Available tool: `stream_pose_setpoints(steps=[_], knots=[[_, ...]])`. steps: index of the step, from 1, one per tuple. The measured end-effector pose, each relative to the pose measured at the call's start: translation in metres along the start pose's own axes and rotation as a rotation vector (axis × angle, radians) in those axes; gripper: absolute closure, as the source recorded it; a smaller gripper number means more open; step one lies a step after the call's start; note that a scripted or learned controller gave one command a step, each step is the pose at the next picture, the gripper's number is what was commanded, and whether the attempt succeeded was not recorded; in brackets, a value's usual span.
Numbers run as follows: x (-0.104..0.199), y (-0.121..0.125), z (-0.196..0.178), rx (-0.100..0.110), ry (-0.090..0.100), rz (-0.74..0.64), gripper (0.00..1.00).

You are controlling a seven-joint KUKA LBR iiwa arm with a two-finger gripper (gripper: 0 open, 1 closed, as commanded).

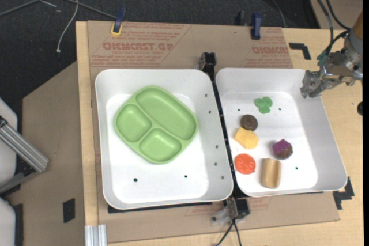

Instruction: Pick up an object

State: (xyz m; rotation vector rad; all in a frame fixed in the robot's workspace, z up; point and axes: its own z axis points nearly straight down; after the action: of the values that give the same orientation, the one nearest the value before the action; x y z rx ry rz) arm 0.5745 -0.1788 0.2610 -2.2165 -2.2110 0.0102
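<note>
We are looking down on a bench where the gripper (311, 85) is hanging at the far right corner of the right bin (328, 141), just above its rim, with nothing between its tips as far as this slanted view lets us judge; whether it is spread or closed we cannot tell, because it is small and blurred here.

Six candidate objects are lying loose in the right bin. Taking the brown ball (249, 122) as our landmark, a green lump (264, 104) is sitting just beyond it toward the gripper, a yellow block (247, 138) is touching or nearly touching its near side, an orange disc (245, 163) is lying nearer us again, a purple piece (282, 148) is resting to its right and nearer us, and a tan cylinder (271, 173) is lying nearest the bin's front edge. We are reading that loose scatter as deliberate, leaving room for fingers around each piece.

Left of the ball, across the seam, the left bin (109, 176) is holding a green divided plate (156, 124). Two blue clamps (119, 20) are pinning down the cardboard sheet (173, 43), printed in red with what we are reading as "CHEMCAST GP".
</note>
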Motion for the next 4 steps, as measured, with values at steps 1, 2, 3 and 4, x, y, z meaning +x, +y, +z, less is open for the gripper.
stream_pose_setpoints(steps=[1, 2, 3, 4], knots=[[0.000, 0.002, -0.006, -0.012, -0.003, -0.003, 0.00], [-0.009, 0.005, 0.047, -0.006, -0.001, -0.002, 0.00], [-0.009, -0.005, 0.103, -0.005, 0.000, -0.002, 0.00], [-0.001, -0.001, 0.159, -0.009, -0.001, -0.002, 0.00]])
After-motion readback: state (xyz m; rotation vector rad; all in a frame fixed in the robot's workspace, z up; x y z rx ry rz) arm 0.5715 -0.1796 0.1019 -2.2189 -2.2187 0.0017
